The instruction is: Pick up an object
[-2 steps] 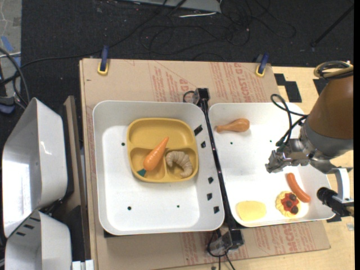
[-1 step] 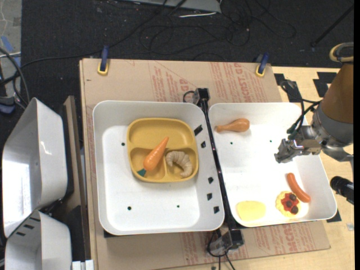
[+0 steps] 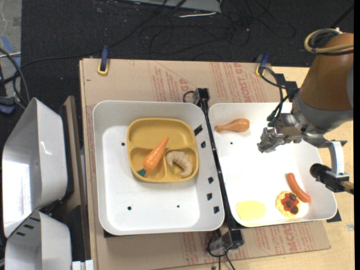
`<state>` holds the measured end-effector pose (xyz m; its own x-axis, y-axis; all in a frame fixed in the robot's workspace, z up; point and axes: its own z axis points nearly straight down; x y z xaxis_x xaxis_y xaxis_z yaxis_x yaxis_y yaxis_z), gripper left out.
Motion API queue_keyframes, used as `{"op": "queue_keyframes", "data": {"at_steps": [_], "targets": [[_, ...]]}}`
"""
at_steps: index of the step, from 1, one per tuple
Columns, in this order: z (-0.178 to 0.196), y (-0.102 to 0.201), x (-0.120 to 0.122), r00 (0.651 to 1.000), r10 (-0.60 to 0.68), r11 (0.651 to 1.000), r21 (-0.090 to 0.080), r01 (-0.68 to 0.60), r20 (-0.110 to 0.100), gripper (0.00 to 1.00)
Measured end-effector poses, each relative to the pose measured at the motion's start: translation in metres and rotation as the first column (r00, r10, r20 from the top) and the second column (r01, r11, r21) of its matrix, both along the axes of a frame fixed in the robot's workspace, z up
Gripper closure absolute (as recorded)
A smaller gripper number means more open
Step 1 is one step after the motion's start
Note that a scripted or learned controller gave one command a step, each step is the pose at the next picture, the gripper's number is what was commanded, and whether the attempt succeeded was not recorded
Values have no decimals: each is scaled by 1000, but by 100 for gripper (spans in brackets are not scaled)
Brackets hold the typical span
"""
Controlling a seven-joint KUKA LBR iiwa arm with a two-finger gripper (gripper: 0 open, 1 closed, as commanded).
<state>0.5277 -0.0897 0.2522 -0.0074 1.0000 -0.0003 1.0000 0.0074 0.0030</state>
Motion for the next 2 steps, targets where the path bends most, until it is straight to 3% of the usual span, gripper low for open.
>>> {"op": "queue_keyframes", "data": {"at_steps": [2], "targets": [[-13, 100, 59, 1000, 0, 1000, 0, 0, -1, 100]]}}
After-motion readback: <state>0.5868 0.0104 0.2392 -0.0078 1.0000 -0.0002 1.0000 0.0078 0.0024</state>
